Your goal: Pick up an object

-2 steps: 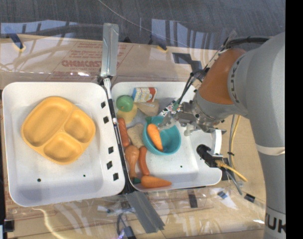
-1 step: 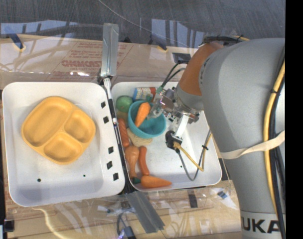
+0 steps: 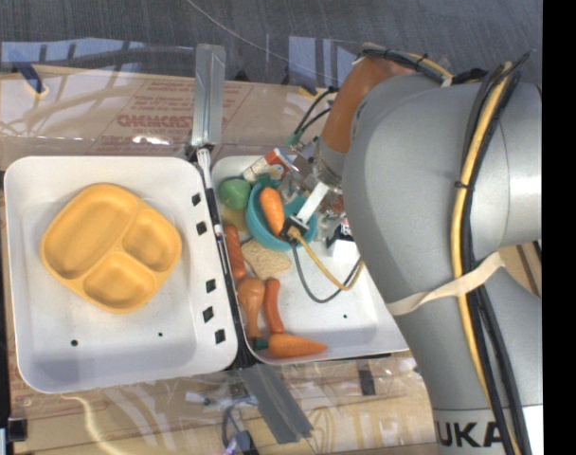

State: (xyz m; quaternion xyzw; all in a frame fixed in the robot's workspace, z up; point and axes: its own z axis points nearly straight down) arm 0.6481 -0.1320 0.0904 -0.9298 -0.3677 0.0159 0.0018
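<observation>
Gripper (image 3: 302, 211) state I cannot tell, hovering mid-frame beneath the bulky grey arm (image 3: 430, 188), over the right white bin (image 3: 364, 325) holding a teal bowl (image 3: 266, 214), orange carrots (image 3: 290, 346) and a green ball (image 3: 234, 193), while the left white bin (image 3: 42, 349) carries a yellow divided plastic plate (image 3: 111, 245).

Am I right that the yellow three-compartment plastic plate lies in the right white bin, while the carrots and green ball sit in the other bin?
Not quite: the camera view shows the yellow three-compartment plastic plate in the left white bin. The carrots and green ball sit in the other bin, the right one.
</observation>
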